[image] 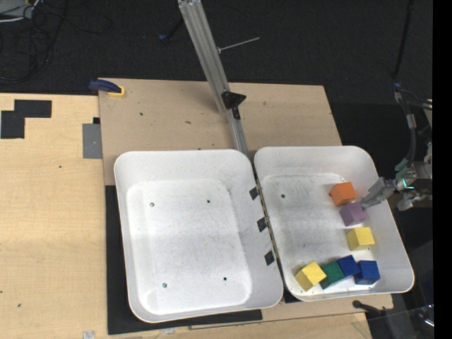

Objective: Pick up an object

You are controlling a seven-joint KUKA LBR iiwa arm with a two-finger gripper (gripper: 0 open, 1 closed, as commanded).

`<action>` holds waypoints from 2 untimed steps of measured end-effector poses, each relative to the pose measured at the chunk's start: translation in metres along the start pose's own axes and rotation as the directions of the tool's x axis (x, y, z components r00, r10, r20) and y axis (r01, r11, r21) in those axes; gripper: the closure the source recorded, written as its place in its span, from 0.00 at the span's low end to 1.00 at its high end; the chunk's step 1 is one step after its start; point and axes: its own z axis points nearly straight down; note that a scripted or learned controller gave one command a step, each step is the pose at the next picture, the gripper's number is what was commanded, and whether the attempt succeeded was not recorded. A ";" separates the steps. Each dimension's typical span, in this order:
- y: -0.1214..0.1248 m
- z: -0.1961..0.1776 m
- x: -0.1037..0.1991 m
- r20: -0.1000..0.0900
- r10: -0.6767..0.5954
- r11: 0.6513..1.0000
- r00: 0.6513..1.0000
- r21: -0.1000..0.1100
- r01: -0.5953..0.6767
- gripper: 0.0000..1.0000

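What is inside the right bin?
The right bin holds an orange block, purple block, two yellow blocks, a green block and two blue blocks. The green block is partly covered.

Tabletop point(176, 115), light wood, carrying two shallow white bins side by side. The right bin point(311, 164) lies nearest the jaws; the left bin point(183, 164) sits on the far side of it, the two rims touching. A blue-and-yellow clamp point(107, 87) rests at the corner well apart from the jaws.
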 end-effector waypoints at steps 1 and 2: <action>0.000 0.000 -0.001 0.000 0.001 1.000 1.000 0.000 -0.001 0.00; 0.001 0.044 0.001 -0.001 0.000 1.000 1.000 0.004 0.000 0.00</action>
